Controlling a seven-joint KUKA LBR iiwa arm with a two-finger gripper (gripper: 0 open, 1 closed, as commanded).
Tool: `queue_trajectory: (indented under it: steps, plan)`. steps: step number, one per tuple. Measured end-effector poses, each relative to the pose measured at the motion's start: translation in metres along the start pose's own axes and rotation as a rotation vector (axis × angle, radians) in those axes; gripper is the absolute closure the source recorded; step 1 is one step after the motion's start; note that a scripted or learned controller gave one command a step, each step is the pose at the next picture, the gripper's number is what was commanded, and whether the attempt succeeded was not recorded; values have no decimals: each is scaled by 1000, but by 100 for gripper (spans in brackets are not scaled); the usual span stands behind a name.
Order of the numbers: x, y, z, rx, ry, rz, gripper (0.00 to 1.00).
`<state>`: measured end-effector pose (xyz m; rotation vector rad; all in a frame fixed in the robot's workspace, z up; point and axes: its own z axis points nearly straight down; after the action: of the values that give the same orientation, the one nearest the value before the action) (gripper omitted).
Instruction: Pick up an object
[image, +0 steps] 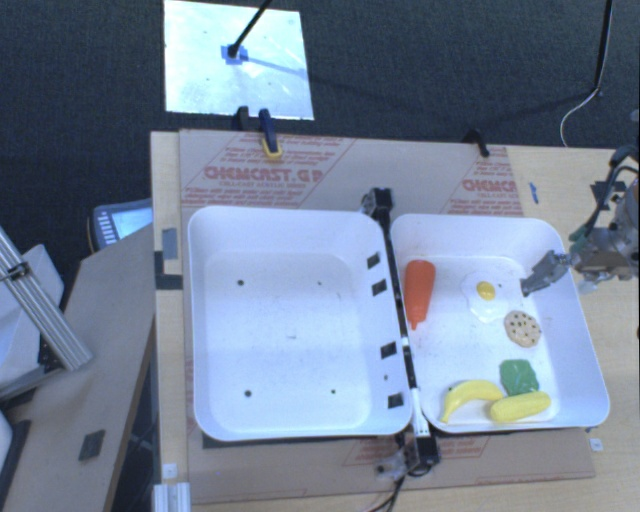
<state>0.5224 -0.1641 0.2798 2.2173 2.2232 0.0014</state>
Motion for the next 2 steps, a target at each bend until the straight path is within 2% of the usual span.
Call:
queue_trajectory:
  steps: [1,2]
  plan:
    - [44,-15,-75,-9,0,-6,0]
    - [74,-35,-222,-18,-2,-3,0]
